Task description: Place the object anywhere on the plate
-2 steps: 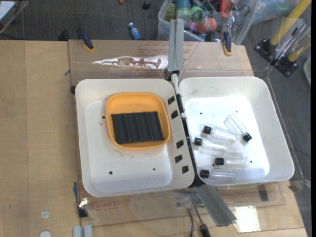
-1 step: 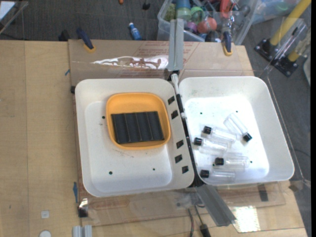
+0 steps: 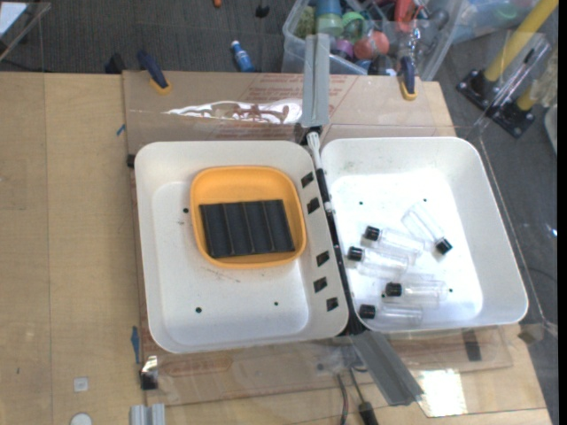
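**A:** Which step are we on?

**B:** The pick, by my reading. The clear vials (image 3: pixel 394 253) with black caps lie loose in the right bin (image 3: pixel 496 237), the one on the side the arm reaches in from. One of them (image 3: pixel 427 230) lies tilted, just apart from the rest, further from the bench front.

**A:** And the plate?

**B:** The orange plate (image 3: pixel 248 177) sits in the left bin (image 3: pixel 168 326), past the divider, so it is the far bin for the arm. A black ribbed block (image 3: pixel 246 228) already lies flat across its middle.

**A:** Could that block be the object, so the job is done?

**B:** Possibly; I can't settle that. If a vial is meant, nothing has been lifted yet.

**A:** What about the gripper, apart or together?

**B:** I cannot tell, and I won't guess. Nothing in either bin looks held.

**A:** So what does the next move call for?

**B:** Come down over a single vial in the near bin and close across its narrow body, not along its length. The tilted one looks the easiest to take, since the others lie close together. They are smooth and round, so I would expect them to roll or slip. Then lift clear of the divider, carry it across to the far bin and release over the plate. The block covers most of the plate's floor, so the vial would likely come to rest on the block or beside it along the rim.
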Robot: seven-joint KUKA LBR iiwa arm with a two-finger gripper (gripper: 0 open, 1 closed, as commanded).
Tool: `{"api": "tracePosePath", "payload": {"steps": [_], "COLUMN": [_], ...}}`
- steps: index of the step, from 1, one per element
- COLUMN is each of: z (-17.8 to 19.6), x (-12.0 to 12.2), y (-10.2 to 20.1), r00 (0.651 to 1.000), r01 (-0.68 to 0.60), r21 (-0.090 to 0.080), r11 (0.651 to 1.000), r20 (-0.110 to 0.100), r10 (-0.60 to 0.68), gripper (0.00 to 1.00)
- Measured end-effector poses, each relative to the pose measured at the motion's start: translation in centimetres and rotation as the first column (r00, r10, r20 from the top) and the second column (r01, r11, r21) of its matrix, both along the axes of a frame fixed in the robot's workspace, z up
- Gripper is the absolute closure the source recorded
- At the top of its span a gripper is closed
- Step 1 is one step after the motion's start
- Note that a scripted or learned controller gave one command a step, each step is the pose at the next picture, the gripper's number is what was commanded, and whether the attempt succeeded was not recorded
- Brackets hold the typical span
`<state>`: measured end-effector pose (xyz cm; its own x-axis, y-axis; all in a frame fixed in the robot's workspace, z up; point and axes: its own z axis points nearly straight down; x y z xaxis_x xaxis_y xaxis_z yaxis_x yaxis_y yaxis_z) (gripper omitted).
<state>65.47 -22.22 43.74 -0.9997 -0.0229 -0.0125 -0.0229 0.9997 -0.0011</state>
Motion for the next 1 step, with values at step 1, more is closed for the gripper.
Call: {"api": "tracePosePath", "payload": {"steps": [1], "z": [-0.01], "x": [1.36], "y": [0.1], "r00": [0.94], "r01": [-0.342], "r21": [-0.003], "r11": [0.94], "r20": [-0.001], "r10": [0.342], "gripper": [1.0]}}
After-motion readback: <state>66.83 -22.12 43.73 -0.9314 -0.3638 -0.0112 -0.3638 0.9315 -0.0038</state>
